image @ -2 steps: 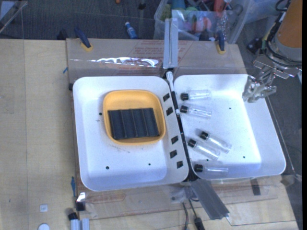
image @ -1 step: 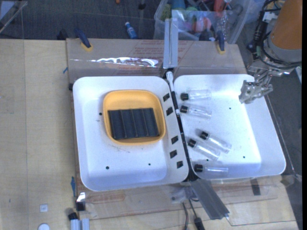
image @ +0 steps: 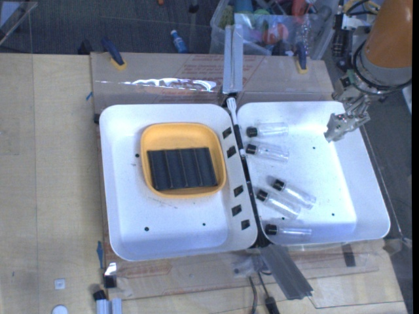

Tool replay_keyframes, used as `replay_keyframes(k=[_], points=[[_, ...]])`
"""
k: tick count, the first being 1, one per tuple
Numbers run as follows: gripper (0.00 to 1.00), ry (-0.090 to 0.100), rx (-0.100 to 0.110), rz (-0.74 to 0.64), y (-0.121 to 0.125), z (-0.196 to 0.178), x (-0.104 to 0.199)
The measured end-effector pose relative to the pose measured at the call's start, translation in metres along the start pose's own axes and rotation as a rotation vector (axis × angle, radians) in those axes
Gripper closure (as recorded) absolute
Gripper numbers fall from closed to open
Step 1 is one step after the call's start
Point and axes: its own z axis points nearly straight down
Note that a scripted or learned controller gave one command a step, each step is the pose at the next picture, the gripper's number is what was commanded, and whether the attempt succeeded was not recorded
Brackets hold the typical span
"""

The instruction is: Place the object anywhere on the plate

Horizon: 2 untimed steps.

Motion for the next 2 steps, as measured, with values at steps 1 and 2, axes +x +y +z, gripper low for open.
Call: replay_keyframes(k=[1, 2], points=[[1.0, 0.001, 0.0, -0.161, 0.0, -0.009, -0.011], [1.0, -0.002, -0.005, -0.483, 0.0, 0.015, -0.012]])
